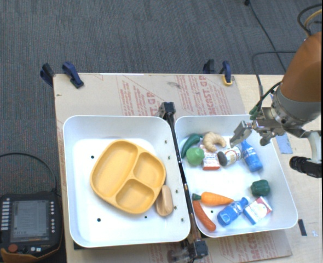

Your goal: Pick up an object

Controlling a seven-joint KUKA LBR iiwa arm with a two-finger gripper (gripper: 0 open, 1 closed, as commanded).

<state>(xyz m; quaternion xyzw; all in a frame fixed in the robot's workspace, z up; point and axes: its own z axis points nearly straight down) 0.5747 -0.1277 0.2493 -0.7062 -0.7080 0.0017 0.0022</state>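
Two white bins sit side by side on the counter: the left bin [74, 147] carries a yellow divided plate [127, 175]. In the right bin [284, 174], a small bottle with a dark cap [230, 156] lies lengthwise left-to-right, just below-left of the tool [253, 131], whose fingers stand apart, empty, above the bin's upper part.

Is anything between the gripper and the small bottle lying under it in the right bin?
Nothing visible. The gripper hangs over the right bin, just above the bottle. A blue bottle and a croissant lie close on either side and could crowd the fingers.
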